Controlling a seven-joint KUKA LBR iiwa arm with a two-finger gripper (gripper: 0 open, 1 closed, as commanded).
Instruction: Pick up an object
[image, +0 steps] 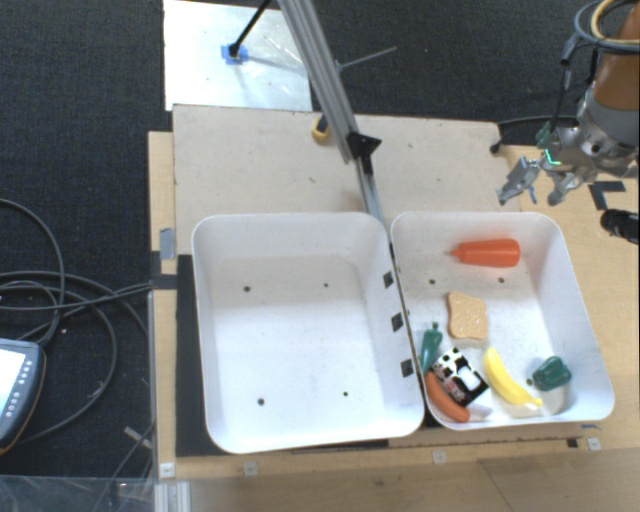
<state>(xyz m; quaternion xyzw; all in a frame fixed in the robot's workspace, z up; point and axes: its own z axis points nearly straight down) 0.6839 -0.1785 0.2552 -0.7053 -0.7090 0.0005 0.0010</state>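
The hand (540, 183) hovers open and empty beyond the right bin's (578, 268) far rim. The orange carrot (487, 253) nearby looks light, rigid and smooth; gripping across its middle seems safest.

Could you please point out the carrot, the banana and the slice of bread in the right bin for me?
carrot (487, 253), camera view, middle of its orange body.
banana (509, 381), camera view, middle of its yellow curve.
slice of bread (467, 316), camera view, centre of its tan face.
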